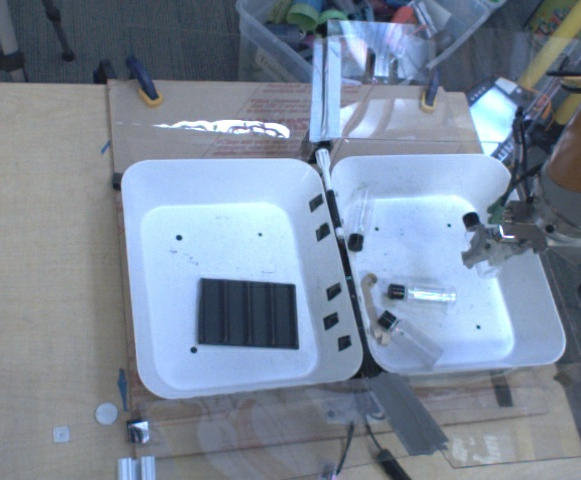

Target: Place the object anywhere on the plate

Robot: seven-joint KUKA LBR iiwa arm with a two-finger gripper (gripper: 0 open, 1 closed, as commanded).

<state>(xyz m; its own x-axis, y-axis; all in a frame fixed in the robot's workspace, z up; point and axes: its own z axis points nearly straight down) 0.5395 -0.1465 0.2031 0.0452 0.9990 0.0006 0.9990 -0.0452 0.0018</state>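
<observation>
Just 1 plate; 3 vials — apart.

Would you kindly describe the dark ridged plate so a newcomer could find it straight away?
Start with the left bin of the two white bins. The plate lies flat on its floor toward the near edge. It is a dark grey ridged rectangle, while the right bin holds small clear vials with black caps.

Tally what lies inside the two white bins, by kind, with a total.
Dark ribbed plate: 1, in the left bin
Clear vials with black caps: 4, in the right bin: one by the divider, one at the middle, one lower left, one by the end effector at the right wall
Total: 5
</observation>
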